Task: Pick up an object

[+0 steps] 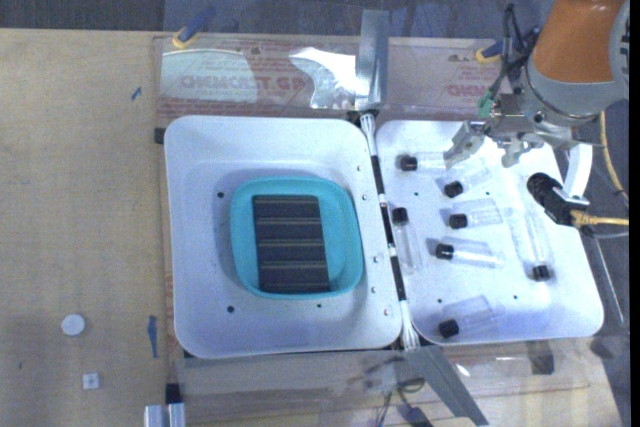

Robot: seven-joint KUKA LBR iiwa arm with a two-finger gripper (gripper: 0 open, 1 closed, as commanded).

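Camera view: gripper (pixel 492 143) hovering, fingers apart, holding nothing; nearest vial (pixel 463 182) lying at seven o'clock, long axis running ten-to-four.

Two bins sit side by side on the bench (pixel 70 165), their inner edges touching. The left bin (pixel 190 165) holds a tray (pixel 240 215) at its centre, with a ridged block (pixel 290 243) lying in it. The right bin (pixel 575 315) holds several capped vials (pixel 470 255), scattered from its far-left corner to its near edge. The gripper (pixel 490 147) hangs over that bin's far edge.
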